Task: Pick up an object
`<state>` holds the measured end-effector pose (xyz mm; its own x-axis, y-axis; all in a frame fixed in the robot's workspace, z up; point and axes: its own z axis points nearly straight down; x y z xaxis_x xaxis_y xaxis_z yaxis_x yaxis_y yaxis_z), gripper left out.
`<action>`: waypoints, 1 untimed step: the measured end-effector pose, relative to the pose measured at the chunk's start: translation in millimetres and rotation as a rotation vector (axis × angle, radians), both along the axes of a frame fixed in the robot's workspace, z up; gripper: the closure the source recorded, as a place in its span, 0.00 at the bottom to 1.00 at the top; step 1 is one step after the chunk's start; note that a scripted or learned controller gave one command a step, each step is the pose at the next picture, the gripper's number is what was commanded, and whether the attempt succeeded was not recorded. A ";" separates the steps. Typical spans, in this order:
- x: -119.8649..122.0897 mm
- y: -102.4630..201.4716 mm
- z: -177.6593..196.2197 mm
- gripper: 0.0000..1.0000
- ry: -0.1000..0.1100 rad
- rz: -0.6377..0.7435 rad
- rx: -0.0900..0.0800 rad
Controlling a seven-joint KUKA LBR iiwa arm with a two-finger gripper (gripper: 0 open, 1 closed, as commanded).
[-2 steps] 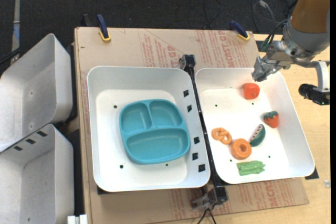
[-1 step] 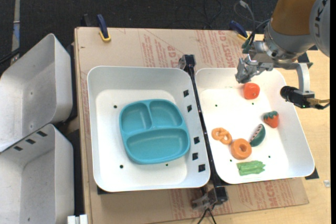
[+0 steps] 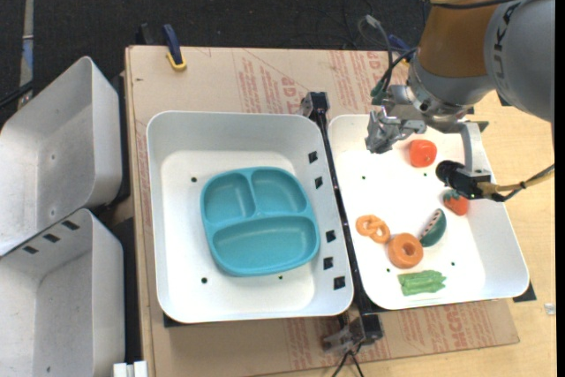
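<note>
Camera view looks down on the grey arm (image 3: 494, 40), which fills the upper right of the frame and hangs over the right bin (image 3: 503, 278). Left of it, the left bin (image 3: 168, 137) holds one teal divided plate (image 3: 259, 221). The right bin carries the small items: an orange ring (image 3: 406, 250), a green piece (image 3: 420, 282), a pretzel-like orange piece (image 3: 373, 229), a watermelon slice (image 3: 433, 228), a small red piece (image 3: 455, 204) and a red-orange ball (image 3: 422, 153). The gripper (image 3: 385, 135) sits at the bin's upper left; whether it is open or closed I cannot tell. The ball lies just to its right, nearest of all, so I judge it the likely pick.
</note>
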<state>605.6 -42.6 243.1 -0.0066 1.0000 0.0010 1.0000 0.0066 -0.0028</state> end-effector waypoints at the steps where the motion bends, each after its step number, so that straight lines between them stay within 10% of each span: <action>1: -25.5 52.3 -1.2 1.00 0.000 -0.001 0.000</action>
<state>580.1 9.7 241.9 -0.0057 1.0000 0.0006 1.0000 0.0057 -0.0029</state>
